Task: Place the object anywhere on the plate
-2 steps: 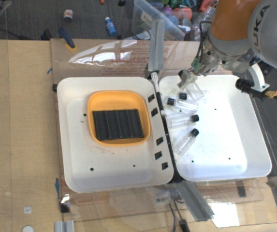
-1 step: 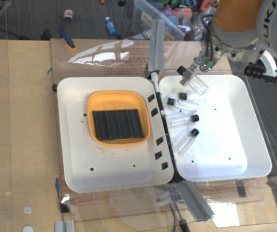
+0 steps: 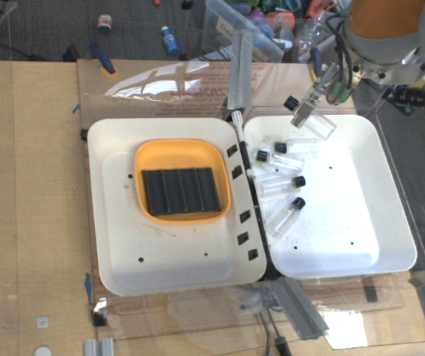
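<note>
A clear plastic vial with a black cap hangs clamped in the claw above the right bin's far edge, right of the orange plate. It looks light, stiff and slick; taking it at mid-body seems safest. More vials lie below. No legible writing.
</note>
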### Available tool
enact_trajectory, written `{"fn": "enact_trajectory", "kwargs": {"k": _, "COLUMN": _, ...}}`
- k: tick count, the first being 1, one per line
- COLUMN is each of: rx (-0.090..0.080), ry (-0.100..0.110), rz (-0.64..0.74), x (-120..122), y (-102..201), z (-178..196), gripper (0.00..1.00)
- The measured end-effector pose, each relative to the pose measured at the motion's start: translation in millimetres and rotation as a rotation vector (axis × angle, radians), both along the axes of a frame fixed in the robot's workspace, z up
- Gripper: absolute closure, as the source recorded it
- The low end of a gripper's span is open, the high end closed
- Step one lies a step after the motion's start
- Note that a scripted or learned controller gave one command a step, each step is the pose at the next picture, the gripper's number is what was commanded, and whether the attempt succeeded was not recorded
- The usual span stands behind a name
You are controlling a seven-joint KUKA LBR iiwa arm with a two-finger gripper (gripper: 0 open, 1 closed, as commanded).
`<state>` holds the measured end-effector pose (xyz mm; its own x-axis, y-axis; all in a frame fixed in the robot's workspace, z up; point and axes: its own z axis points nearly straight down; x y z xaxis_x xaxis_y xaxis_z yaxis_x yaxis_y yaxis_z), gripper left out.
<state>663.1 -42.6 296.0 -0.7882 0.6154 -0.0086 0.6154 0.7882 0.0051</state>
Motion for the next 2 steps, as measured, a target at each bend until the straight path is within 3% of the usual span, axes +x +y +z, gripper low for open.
{"fn": "enact_trajectory", "kwargs": {"k": 1, "rx": -0.001, "ry": 0.0, "rz": 0.108, "x": -4, "y": -34, "z": 32, "gripper": 1.0}}
{"fn": "enact_trajectory", "kwargs": {"k": 2, "rx": -0.003, "ry": 0.0, "rz": 0.193, "x": -12, "y": -89, "z": 122, "gripper": 1.0}}
